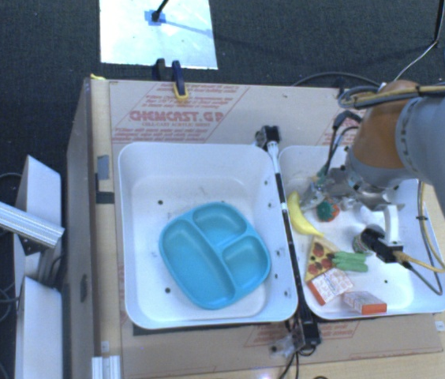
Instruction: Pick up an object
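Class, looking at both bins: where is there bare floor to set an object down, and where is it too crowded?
Left bin: bare floor behind and left of the blue divided plate. Right bin: crowded, with the banana, pizza toy, boxes and gripper; a small bare patch near its front right corner.

**Loose objects in the right bin**

We see a yellow banana [303, 216] along the bin's left wall, a small red-and-green item [328, 209] beside it, a green piece [350, 261], a pizza slice toy [317, 257], and an orange box [364, 302] near the front.

Grey arm [435, 125], orange band [380, 136] above wrist, thin cables alongside.
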Robot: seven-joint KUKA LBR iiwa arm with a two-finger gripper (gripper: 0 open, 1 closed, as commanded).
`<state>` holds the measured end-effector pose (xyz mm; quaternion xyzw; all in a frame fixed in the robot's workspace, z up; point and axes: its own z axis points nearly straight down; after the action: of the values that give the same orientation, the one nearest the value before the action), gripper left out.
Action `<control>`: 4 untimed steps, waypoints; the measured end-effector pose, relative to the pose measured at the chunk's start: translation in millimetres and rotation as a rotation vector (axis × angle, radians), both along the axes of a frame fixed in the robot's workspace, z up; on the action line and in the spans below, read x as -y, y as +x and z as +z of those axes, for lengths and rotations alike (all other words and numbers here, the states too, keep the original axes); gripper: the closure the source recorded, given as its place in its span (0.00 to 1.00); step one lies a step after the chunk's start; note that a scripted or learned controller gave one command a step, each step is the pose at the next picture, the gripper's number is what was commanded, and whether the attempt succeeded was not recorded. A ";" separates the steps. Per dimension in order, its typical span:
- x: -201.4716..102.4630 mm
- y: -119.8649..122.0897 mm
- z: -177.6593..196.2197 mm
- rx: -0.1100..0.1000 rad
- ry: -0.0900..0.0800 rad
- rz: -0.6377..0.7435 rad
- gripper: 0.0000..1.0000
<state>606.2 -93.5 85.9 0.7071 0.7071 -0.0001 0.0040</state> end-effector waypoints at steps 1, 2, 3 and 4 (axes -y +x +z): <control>-2.7 0.8 10.3 0.000 0.005 0.004 1.00; -57.7 -13.6 116.8 -0.001 0.006 0.005 1.00; -78.2 -36.0 185.5 -0.001 0.006 0.005 1.00; -2.2 -58.7 134.1 -0.005 0.005 0.002 1.00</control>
<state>547.5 -91.3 220.0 0.7065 0.7077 -0.0002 0.0007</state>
